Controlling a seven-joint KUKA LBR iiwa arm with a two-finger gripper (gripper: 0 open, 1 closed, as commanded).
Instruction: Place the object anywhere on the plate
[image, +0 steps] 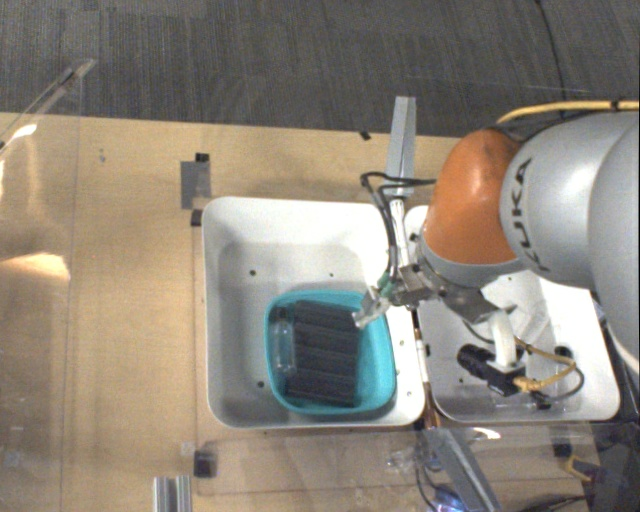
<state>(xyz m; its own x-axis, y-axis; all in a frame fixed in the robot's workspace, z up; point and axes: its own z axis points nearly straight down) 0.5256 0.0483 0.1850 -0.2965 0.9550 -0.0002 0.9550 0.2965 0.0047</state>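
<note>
1. The gripper (366, 312) hangs over the upper right corner of the turquoise plate (377, 378), which sits in the left bin (230, 300).
2. A dark ribbed block (322, 352) lies on the plate, just below and to the left of the gripper's tip. It reaches from close under the tip down toward the plate's lower edge. This looks like the task's object, though I cannot be sure of it.
3. The tip is small and pale against the plate. I cannot tell whether the jaws are spread or pressed together, nor whether they touch the block's upper right corner.
4. Judged from how things lie, the placing step looks done or nearly so: the block rests inside the plate's rim.
5. If the gripper has not let go, the next move calls for a release, then a straight lift away from the block so that it is not dragged off the plate. The bin's right wall (408, 330) stands just beside the gripper, so a sideways pull-out has little room.
</note>
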